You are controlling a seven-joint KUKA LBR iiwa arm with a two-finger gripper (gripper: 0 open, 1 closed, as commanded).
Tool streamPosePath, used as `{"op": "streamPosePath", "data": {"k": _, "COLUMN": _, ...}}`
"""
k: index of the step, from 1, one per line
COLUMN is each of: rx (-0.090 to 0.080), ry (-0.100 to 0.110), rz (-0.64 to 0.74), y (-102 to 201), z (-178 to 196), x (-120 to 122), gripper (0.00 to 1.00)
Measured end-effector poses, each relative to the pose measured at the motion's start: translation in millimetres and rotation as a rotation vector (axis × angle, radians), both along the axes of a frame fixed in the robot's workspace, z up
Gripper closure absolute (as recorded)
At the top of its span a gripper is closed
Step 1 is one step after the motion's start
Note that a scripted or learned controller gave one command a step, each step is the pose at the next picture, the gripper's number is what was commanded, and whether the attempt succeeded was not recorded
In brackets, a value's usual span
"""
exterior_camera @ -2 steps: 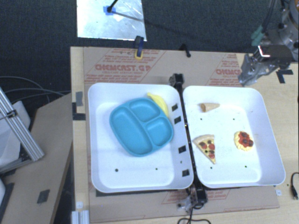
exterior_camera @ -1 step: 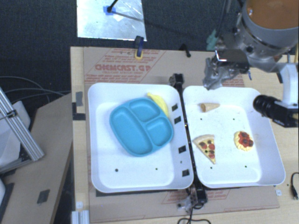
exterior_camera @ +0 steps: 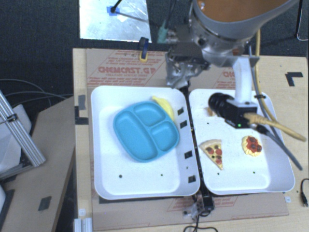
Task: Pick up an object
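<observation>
Camera view: glossy blue compartment tray [exterior_camera: 146,130], wedge-shaped pizza slice [exterior_camera: 213,152]; fingers [exterior_camera: 181,82] blurred, cannot tell their state.

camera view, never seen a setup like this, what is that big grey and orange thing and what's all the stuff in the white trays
That grey and orange thing is a robot arm, reaching in from the right. One fixed camera looks down on the bench at a slant. The arm's gripper hangs above the far end of the seam between two shallow white bins. The left bin holds a blue divided plate with a yellow piece at its far edge, perhaps a toy banana. The right bin holds a toy pizza slice and a small round toy pizza. Nothing can be seen between the fingers.
</observation>
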State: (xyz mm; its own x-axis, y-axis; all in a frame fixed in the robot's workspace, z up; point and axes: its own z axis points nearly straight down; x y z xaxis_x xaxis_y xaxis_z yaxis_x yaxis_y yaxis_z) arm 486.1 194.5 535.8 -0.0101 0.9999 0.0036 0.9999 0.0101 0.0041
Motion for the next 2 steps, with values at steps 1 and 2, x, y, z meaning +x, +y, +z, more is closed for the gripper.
{"op": "streamPosePath", "data": {"k": 1, "rx": -0.003, "ry": 0.004, "rz": -0.003, "y": 42, "z": -46, "x": 0, "gripper": 1.00}}
{"op": "streamPosePath", "data": {"k": 2, "rx": 0.002, "ry": -0.014, "rz": -0.013, "y": 17, "z": -182, "x": 157, "gripper": 1.00}}
